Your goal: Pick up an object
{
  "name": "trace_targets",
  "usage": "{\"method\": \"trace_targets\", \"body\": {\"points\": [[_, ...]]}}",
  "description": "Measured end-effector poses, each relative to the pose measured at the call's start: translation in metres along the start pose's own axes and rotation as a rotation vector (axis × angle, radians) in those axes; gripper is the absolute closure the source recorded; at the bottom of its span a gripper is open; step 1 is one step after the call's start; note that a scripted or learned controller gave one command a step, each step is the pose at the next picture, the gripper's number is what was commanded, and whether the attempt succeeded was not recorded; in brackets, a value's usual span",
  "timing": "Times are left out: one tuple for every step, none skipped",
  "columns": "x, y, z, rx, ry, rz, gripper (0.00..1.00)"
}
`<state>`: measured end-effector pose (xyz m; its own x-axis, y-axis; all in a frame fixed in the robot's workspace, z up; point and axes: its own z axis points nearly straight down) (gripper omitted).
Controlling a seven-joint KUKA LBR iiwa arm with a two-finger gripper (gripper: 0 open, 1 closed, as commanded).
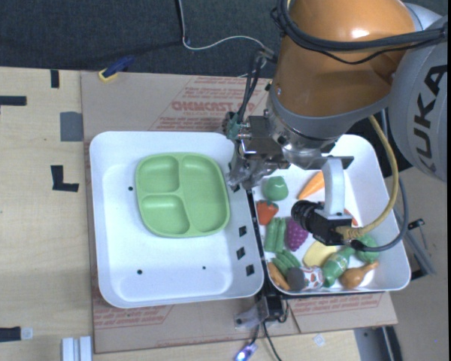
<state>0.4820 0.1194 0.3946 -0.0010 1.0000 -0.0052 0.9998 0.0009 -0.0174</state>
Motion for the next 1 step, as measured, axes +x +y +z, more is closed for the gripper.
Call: {"method": "trace_targets", "body": {"points": [[0.0005, 0.0011, -0.0179, -0.014, 0.004, -0.003, 1.00]]}}
